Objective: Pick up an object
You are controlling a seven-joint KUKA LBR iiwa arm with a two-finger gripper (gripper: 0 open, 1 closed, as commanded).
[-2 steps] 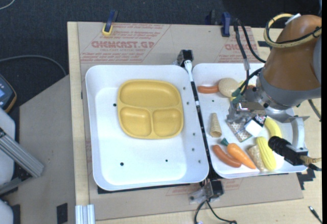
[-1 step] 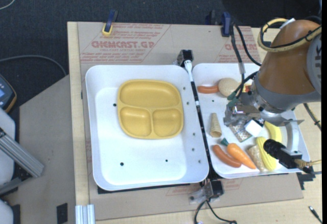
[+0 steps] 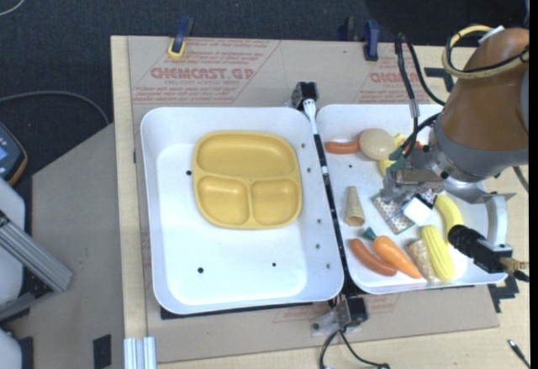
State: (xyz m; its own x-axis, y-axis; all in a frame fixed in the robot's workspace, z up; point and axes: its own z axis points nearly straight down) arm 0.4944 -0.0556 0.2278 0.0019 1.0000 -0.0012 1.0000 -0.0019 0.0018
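Note:
The arm reaches in from the right, and its gripper (image 3: 406, 195) hangs low over the middle of the right bin (image 3: 336, 119). Just beneath it lie a grey speckled flat piece (image 3: 392, 213) and a small white and blue item (image 3: 418, 210). Around it lie toy foods: a beige egg-like ball (image 3: 376, 142), a red sausage (image 3: 340, 146), a cone (image 3: 354, 206), a carrot (image 3: 396, 254), a second red sausage (image 3: 370, 259), a corn cob (image 3: 438, 251) and a banana (image 3: 449, 212). Nothing shows lifted off the bin floor.
The left bin (image 3: 168, 224) holds a yellow divided plate (image 3: 248, 178). A black bar with a clip (image 3: 307, 96) runs along the seam between the bins. Cables (image 3: 409, 81) trail from the arm over the back right of the bench.

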